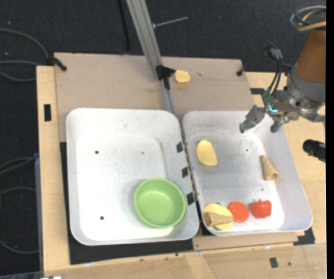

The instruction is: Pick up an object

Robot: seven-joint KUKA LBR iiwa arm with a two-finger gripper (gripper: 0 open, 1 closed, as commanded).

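Note:
My gripper (264, 122) hangs over the far right part of the right bin (236, 129), open, with nothing between its fingers. Below and left of it a yellow lemon-like piece (207, 153) lies in the bin's left half. A tan cone-shaped piece (269, 168) lies near the right wall, below the gripper. Along the front edge sit a yellow and tan piece (218, 216), a small orange-red tomato (238, 211) and a red pepper (261, 208).
The left bin (97, 138) holds a green bowl (160, 202) near its front right corner. A slanted metal post (145, 34) rises behind the bins. A small yellow object (182, 76) lies on the board beyond the bins.

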